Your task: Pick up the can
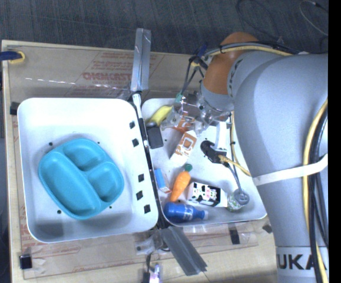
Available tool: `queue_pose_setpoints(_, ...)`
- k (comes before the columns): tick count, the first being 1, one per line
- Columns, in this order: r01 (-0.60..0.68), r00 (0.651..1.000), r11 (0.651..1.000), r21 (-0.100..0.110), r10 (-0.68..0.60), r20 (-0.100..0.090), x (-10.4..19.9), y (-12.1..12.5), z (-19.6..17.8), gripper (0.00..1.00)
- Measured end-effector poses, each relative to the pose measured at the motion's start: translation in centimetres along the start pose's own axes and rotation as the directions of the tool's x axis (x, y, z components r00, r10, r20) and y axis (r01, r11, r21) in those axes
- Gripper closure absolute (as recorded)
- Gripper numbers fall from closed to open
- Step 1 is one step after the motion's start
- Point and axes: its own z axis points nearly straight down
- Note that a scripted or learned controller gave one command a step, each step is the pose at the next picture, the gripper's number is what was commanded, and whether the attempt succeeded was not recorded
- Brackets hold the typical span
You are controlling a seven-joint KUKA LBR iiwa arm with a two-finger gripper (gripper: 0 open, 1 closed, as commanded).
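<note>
The can [185,212] is a blue cylinder lying on its side at the near edge of the right bin [250,216]. It rests just below an orange carrot [181,184] and a black-and-white patterned box [204,194]. My gripper [185,112] hangs over the far end of the same bin, well away from the can, above an orange-and-white packet [185,144]. The grey arm with its orange band [217,75] covers the bin's right side. Nothing shows held in the gripper.
A yellow banana [161,114] and a black block [154,137] lie by the right bin's left wall. A metal spoon [236,198] with a black handle lies along its right side. The left bin [35,122] holds a blue divided plate [80,177].
</note>
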Motion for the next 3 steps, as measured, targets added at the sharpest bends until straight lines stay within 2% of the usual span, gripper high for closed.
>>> queue_pose_setpoints(1, 0.008, 1.000, 1.000, 0.002, -0.008, -0.001, 0.3, 0.0, -1.0, 1.00)
queue_pose_setpoints(2, -0.246, 0.969, 0.969, -0.006, 0.246, -0.005, 3.1, -4.3, -9.6, 1.00)
queue_pose_setpoints(3, -0.246, 0.969, 0.969, -0.006, 0.246, -0.005, 3.1, -4.3, -9.6, 0.00)
